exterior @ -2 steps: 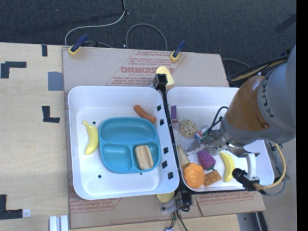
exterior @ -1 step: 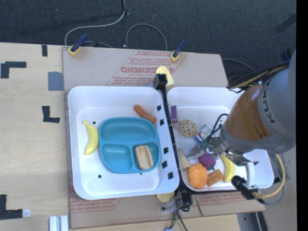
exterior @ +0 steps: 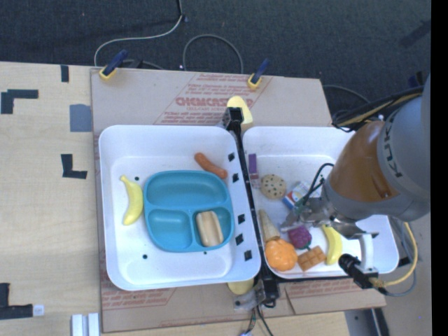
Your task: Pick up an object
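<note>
My gripper [exterior: 306, 212] hangs low over the middle of the right bin [exterior: 294, 140], at the end of the grey and orange arm coming in from the right. Directly below it lies a purple grape bunch [exterior: 299, 237]. An orange [exterior: 281, 255], a brown cracker [exterior: 311, 257] and a small yellow banana [exterior: 333, 245] lie along the bin's front. A speckled cookie [exterior: 272, 185], a small blue and white piece [exterior: 290, 200], a beige cone [exterior: 267, 224] and a purple strip [exterior: 253, 163] lie to the gripper's left. The arm hides part of the bin's right side.
The left bin [exterior: 112, 152] holds a blue divided plate [exterior: 178, 201] with a bread roll [exterior: 208, 228] in one compartment, a yellow banana [exterior: 131, 200] to its left and a sausage [exterior: 211, 165] behind it. A black divider [exterior: 241, 187] separates the bins.
</note>
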Controlling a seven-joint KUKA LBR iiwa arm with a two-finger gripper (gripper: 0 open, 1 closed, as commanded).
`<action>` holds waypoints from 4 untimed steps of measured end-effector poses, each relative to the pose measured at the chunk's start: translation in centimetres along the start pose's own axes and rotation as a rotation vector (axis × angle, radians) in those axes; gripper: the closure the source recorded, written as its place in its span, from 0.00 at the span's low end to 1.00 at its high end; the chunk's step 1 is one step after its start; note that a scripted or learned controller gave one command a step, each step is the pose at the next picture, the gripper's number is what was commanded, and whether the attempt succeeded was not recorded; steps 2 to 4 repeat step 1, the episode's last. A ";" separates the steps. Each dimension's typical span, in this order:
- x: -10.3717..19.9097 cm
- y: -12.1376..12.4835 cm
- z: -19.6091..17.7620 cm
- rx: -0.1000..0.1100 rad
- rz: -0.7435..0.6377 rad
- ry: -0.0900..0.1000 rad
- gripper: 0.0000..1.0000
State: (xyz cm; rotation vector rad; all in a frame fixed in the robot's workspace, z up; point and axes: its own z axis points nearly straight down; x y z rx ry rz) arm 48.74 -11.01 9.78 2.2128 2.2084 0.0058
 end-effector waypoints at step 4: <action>4.6 4.8 -9.2 0.004 -0.010 0.009 1.00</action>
